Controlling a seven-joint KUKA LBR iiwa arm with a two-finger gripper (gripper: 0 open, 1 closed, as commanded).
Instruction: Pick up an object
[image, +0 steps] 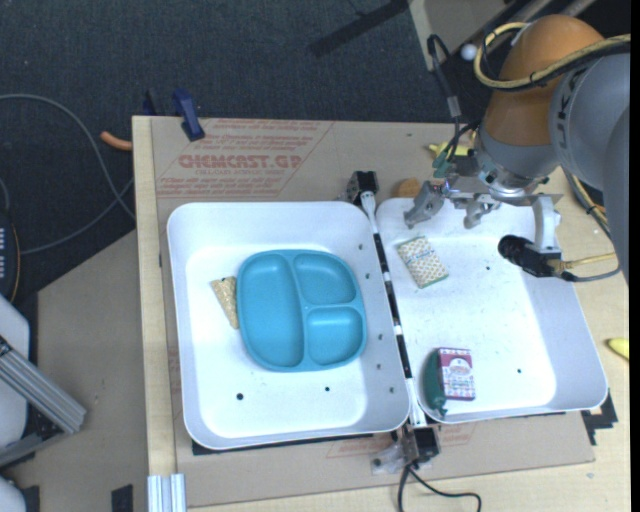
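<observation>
My gripper (452, 207) hangs over the far left corner of the right bin (560, 330), open, with nothing between its fingers. A small square packet with a dotted pattern (422, 261) lies flat just in front of it, a little to the left. At the bin's near left corner a red and white box (457, 373) rests against a dark green object (431, 380). The left bin (200, 380) holds a blue divided plate (300, 307). A tan, cracker-like piece (224, 293) pokes out from under the plate's left edge.
The grey arm with its orange band (535, 80) fills the upper right above the right bin. A black part on a cable (525, 255) hangs beside the wrist over the bin's far right. Clamps (362, 186) sit where the two bins meet.
</observation>
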